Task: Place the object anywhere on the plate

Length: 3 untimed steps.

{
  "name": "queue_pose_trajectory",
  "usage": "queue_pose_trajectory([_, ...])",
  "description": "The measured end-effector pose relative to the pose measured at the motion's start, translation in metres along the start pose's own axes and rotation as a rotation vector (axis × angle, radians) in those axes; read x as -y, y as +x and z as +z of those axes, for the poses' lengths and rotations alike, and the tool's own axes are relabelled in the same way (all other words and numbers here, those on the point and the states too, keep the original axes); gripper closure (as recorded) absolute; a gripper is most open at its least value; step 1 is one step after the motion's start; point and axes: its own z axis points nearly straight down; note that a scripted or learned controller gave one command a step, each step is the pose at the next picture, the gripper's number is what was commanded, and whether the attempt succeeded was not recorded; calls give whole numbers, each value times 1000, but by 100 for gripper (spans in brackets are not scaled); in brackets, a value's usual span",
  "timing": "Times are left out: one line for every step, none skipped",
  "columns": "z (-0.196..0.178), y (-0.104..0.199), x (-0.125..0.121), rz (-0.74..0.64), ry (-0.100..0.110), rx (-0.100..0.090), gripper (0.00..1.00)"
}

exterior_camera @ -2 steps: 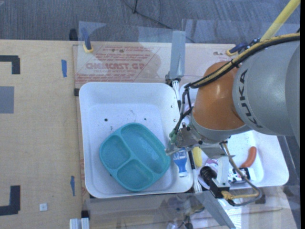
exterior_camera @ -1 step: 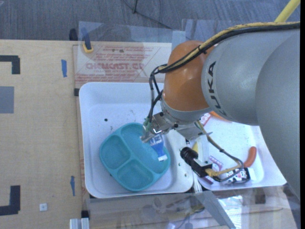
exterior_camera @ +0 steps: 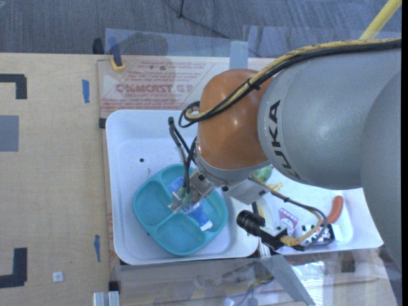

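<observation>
The left bin [exterior_camera: 121,171], in the lower centre of the frame, holds a teal divided plate [exterior_camera: 153,206] with three compartments. The gripper [exterior_camera: 185,197] hangs right over the plate's middle, where the dividers meet. Something pale and bluish shows at its tip and just to its lower right, on the plate's right compartment, but I cannot tell whether that is the object, nor whether it sits between the fingers or already rests on the plate. Whether the fingers are apart or together cannot be made out either. If the object is there, it lies directly beneath the tool, so the move left would be a straight release and lift.

Above the bin, faded red print on the board [exterior_camera: 153,85] is too blurred to read. To the right, the grey arm [exterior_camera: 319,120] carries black letters reading "UKA". The right bin [exterior_camera: 357,225] holds small clutter, including an orange-handled item [exterior_camera: 336,208].
</observation>
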Motion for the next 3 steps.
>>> queue_pose_trajectory([0,-1,0,1,0,0,0])
queue_pose_trajectory([-10,-2,-1,3,-3,1,100])
queue_pose_trajectory([-22,-39,29,-252,-2,1,100])
